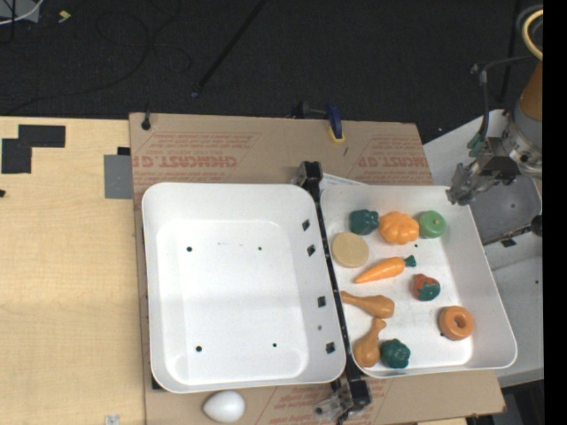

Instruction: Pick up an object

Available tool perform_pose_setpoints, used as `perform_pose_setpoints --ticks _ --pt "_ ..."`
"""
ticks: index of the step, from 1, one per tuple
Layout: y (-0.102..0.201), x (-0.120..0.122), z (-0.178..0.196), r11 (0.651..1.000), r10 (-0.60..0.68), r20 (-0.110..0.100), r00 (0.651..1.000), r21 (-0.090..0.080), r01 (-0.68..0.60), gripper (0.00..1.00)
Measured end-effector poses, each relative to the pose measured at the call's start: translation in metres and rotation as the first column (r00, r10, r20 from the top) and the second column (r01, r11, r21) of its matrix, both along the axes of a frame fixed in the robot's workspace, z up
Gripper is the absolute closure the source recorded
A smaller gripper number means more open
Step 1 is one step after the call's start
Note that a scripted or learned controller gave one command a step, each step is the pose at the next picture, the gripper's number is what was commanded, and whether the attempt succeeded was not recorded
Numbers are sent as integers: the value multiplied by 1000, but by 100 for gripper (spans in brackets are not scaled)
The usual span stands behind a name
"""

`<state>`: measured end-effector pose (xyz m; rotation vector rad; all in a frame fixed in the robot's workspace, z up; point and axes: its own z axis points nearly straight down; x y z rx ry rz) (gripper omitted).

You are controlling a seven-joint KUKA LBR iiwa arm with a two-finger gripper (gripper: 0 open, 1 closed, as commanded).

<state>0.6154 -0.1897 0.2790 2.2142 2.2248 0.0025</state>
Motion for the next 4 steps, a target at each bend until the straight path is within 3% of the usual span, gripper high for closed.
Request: perform_pose_setpoints --ticks 1,2,3,4 --pt "55 30 -4 1000 0 -3 1000 1 0 100" --pt "105 28 -37 1000 -1 -8 1000 2 1 100" --pt "189 27 -23 1000 2 -5 1000 3 -2 100" --pt "233 28 -33 1000 0 -8 1000 2 0 100"
